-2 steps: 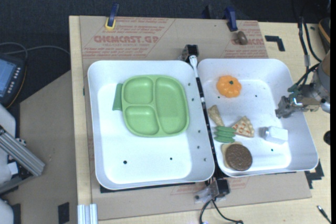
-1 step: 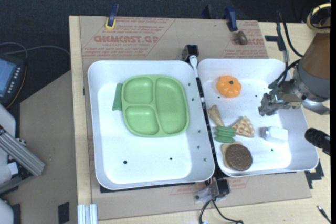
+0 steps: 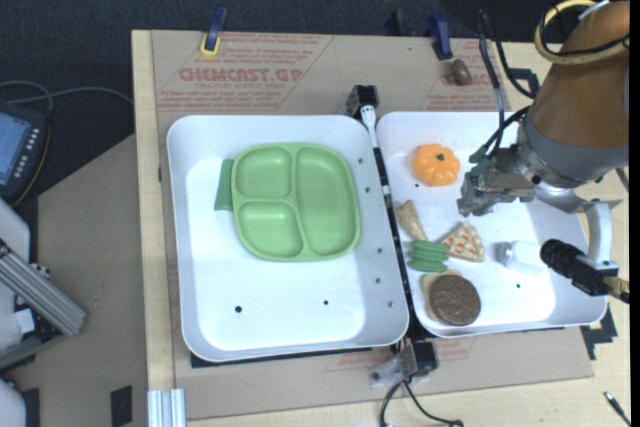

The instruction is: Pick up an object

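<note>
Brown cookie [image 3: 454,299] lies flat; green beans [image 3: 429,255] point left-right.

Left of the orange pumpkin [image 3: 436,164], a pale green divided plate [image 3: 296,200] lies in a white bin [image 3: 200,285]. Below the pumpkin lie a beige piece [image 3: 410,219], a tan pizza slice [image 3: 465,242] speckled red, dark green pods [image 3: 429,256] and a brown cookie [image 3: 454,299].

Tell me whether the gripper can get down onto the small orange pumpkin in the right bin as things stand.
Probably yes. The gripper hangs just right of the small orange pumpkin, which sits alone on the shallow white right bin's floor with nothing on top. The beige wedge and pizza slice lie nearer the camera, apart from it.
</note>
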{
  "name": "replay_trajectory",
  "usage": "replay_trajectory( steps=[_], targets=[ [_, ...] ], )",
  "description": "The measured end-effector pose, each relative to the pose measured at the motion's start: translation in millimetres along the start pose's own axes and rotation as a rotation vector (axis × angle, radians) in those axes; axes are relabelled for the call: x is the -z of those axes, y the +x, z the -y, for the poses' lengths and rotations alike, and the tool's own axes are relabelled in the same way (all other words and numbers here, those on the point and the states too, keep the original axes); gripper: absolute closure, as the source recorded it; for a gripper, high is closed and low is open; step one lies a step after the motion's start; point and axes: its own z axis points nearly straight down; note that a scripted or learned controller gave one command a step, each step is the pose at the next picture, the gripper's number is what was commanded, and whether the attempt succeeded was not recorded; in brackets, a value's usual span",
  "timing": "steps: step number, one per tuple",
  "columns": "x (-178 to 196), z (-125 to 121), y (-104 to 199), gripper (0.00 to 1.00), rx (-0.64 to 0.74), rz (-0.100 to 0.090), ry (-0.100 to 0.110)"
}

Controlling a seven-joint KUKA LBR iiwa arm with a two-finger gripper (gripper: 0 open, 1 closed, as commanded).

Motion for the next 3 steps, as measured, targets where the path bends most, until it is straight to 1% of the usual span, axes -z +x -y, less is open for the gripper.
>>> replay_trajectory(
  steps=[1,2,3],
  targets=[
    [1.5,7.2,52.0,1.0,0.002,-0.003,0.006],
    [-27.2,10.0,99.4,1.0,-0.001,-0.002,0.009],
    [-23.5,7.5,91.4,1.0,-0.005,0.0,0.004]
  ],
)
